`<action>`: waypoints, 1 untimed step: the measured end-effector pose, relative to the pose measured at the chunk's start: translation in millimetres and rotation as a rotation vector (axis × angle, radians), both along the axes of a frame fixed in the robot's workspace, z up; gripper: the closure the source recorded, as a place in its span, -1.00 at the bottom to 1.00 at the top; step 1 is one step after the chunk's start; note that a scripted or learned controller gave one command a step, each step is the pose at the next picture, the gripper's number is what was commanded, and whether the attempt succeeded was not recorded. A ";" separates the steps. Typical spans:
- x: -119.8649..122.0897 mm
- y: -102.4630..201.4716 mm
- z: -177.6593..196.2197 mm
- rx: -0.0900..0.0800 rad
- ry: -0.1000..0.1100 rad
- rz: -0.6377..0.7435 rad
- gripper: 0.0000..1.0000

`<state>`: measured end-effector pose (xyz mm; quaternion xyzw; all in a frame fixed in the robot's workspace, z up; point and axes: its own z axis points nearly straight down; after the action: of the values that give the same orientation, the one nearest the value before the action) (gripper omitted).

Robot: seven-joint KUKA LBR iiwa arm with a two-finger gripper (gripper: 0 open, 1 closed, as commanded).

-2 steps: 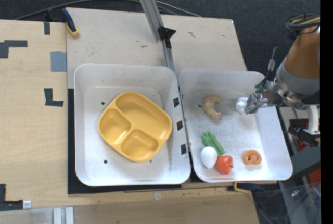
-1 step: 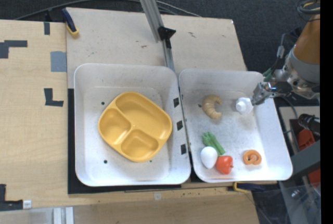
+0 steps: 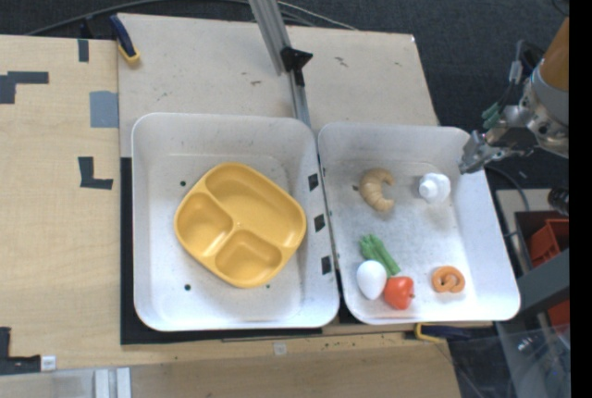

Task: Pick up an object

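The right bin (image 3: 481, 230) holds a tan croissant (image 3: 377, 189), a small white bottle-like piece (image 3: 433, 188), a green vegetable (image 3: 377, 253), a white egg (image 3: 371, 279), a red tomato (image 3: 399, 292) and an orange ring-shaped pretzel (image 3: 449, 279). My gripper (image 3: 481, 149) hovers at the bin's upper right rim, to the right of the white piece and apart from it. Nothing shows between its fingers.
The left bin (image 3: 153, 202) carries a yellow sectioned plate (image 3: 240, 223). A metal camera post (image 3: 264, 7) rises behind the bins, ending near their shared wall. A blue-and-yellow clamp (image 3: 125, 40) sits at the bench's far left corner. Cables trail across the dark floor.
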<state>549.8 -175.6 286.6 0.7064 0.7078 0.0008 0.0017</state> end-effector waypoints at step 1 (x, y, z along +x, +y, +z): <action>-1.9 56.0 -15.5 0.002 0.005 0.004 1.00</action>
<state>547.9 -119.6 271.1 0.7049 0.7093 -0.0003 -0.0011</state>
